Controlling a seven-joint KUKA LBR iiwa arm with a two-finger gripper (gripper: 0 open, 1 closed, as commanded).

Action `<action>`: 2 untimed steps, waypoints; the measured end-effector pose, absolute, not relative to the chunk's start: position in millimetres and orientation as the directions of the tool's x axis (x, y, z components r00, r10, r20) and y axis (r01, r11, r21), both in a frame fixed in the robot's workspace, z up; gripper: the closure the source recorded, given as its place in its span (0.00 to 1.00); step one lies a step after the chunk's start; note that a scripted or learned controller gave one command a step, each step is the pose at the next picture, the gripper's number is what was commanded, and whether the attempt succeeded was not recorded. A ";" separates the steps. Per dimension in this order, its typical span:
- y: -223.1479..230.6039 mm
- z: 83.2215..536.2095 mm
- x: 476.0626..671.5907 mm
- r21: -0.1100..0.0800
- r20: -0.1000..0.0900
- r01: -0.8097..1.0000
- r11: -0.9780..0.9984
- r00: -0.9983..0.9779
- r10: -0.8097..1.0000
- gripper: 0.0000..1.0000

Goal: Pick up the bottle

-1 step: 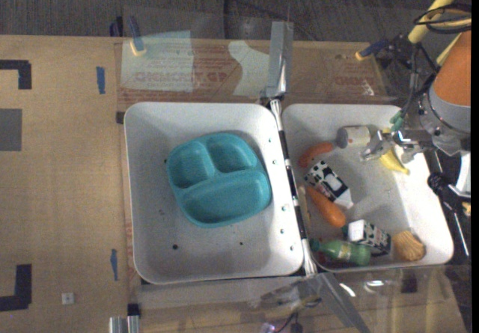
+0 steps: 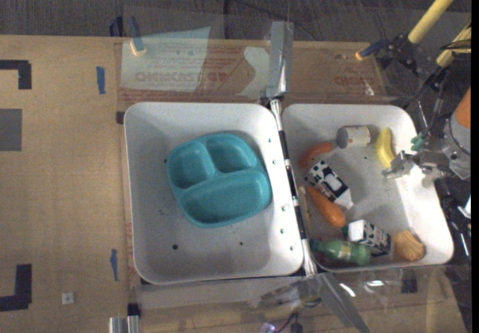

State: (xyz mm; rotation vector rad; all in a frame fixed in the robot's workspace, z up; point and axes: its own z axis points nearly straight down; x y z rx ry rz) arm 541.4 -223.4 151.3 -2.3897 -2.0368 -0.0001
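The bottle [image 2: 346, 252] is green and lies on its side along the front wall of the right bin [image 2: 426, 208], with its neck pointing left. My gripper [image 2: 416, 164] hangs over the right side of that bin, just right of a yellow banana [image 2: 385, 147]. It is well behind and to the right of the bottle and does not touch it. I see nothing held in the gripper.
The right bin also holds a carrot [image 2: 326, 206], a black-and-white box [image 2: 329, 180], a grey can [image 2: 355, 136], a small carton [image 2: 368, 234] and a brown bun-like item [image 2: 409, 245] close to the bottle. A teal divided plate [image 2: 217, 179] lies in the left bin [image 2: 150, 234].
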 end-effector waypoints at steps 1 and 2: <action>-162.1 89.4 539.8 0.008 -0.004 1.000 0.026 -0.026 1.000 0.00; -157.5 92.6 543.6 0.002 -0.002 0.990 0.140 -0.140 0.990 0.00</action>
